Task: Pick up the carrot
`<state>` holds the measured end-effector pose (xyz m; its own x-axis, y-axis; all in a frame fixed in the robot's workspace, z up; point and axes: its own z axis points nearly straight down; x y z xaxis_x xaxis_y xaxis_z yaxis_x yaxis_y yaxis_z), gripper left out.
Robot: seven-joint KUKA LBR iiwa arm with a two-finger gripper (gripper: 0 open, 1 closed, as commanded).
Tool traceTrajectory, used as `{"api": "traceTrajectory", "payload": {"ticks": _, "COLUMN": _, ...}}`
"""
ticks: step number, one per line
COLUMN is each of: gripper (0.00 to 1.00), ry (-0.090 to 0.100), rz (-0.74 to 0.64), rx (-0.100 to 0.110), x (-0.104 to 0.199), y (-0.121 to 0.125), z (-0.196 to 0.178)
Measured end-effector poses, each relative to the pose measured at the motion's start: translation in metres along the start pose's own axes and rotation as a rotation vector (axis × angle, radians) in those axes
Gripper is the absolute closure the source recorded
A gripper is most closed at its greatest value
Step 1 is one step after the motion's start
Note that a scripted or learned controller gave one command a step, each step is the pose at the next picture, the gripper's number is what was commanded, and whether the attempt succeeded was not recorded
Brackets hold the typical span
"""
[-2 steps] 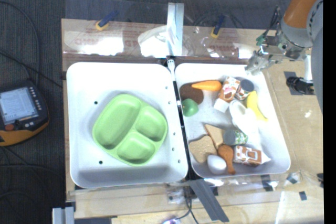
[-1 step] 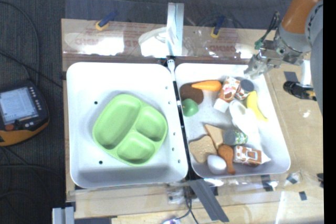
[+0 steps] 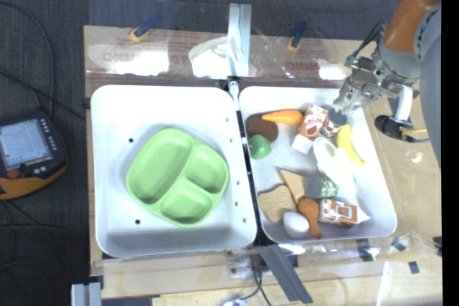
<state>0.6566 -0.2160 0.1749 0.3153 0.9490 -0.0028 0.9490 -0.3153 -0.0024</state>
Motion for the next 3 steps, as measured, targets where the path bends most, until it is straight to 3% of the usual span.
{"api": "traceTrajectory", "payload": {"ticks": 2, "gripper": 1.0, "ry": 0.0, "rz": 0.175, "rx": 0.001, "x": 0.01, "y": 0.009, "z": 0.013}}
{"api": "traceTrajectory", "payload": {"ticks": 3, "gripper": 1.0, "ry": 0.0, "rz": 0.483, "rx": 0.001, "x": 0.005, "y": 0.01, "z": 0.007}}
